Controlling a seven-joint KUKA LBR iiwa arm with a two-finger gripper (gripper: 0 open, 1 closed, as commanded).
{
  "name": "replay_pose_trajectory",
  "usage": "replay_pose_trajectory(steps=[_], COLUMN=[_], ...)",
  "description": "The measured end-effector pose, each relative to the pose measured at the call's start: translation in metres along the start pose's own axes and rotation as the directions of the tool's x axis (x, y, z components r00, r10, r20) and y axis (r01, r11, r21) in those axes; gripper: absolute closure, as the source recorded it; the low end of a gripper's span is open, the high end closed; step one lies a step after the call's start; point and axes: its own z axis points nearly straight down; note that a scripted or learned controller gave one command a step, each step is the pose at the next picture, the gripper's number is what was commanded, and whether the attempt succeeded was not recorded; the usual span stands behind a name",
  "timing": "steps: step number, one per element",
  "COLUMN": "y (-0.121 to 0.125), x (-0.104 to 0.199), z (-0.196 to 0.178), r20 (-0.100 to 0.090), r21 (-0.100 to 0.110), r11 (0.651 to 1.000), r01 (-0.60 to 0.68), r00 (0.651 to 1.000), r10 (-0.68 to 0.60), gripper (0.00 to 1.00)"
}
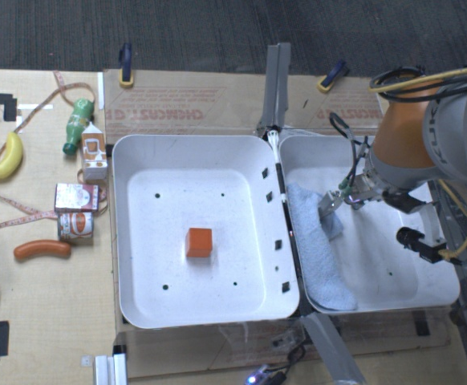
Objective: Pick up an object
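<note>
- On the cardboard sheet (177,103) behind the bins you can read reddish mirrored printing, which looks like "CHEMICALS"; the same print repeats further right, partly hidden by the arm.
- The small carton (94,152) and the can (76,225) on the bench to the left carry labels, but you cannot read them at this size.
- Your likely pick is the orange block (200,242): a small, plain cube, darker on its front face, sitting flat near the middle of the left bin (129,215), well apart from every wall.
- The right bin (378,295) holds a pale blue cloth (318,247), lying lengthwise along its left side.
- The gripper (330,212) is low over the cloth's upper part, touching or just above it.
- You cannot tell from here whether the gripper is parted or closed, or whether any cloth is caught in it.
</note>
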Motion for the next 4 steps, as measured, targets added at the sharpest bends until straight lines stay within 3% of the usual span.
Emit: replay_pose_trajectory(steps=[1,2,3,4], y=[-0.053,-0.061,-0.102,-0.084], x=[0.011,0.026,0.005,0.012], z=[0.000,-0.001,-0.124,-0.001], r20=[0.000,0.001,0.001,0.000], r21=[0.000,-0.002,-0.001,-0.002], r11=[0.999,0.994,1.000,0.995], r01=[-0.032,0.113,-0.008,-0.102], r00=[0.999,0.994,1.000,0.995], r10=[0.032,-0.113,0.008,0.102], gripper=[0.00,0.00,0.00,0.00])
